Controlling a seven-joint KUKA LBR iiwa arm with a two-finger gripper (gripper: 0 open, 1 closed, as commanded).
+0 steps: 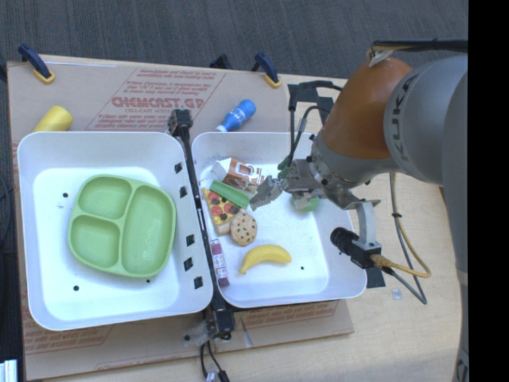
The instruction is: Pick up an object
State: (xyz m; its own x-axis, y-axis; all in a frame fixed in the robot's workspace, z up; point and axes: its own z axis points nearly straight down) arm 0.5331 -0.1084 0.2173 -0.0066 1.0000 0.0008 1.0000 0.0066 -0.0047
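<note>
The right bin (pixel 343 283) holds several toy foods: a yellow banana (pixel 266 256), a chocolate-chip cookie (pixel 243 229), a pizza slice (pixel 221 207), a green bar (pixel 231 192) and a small printed box (pixel 242 172). My gripper (pixel 267 191) hangs over the middle of this bin, pointing left, its tip just right of the green bar and below the box. A small green item (pixel 305 204) peeks out under the wrist. Nothing is visibly held.
The left bin (pixel 32 213) carries a green divided plate (pixel 122 225). Behind the bins lie a blue-capped bottle (pixel 237 116) and a yellow object (pixel 54 119) on cardboard. A black divider (pixel 195 205) runs between the bins. Cables trail at the right.
</note>
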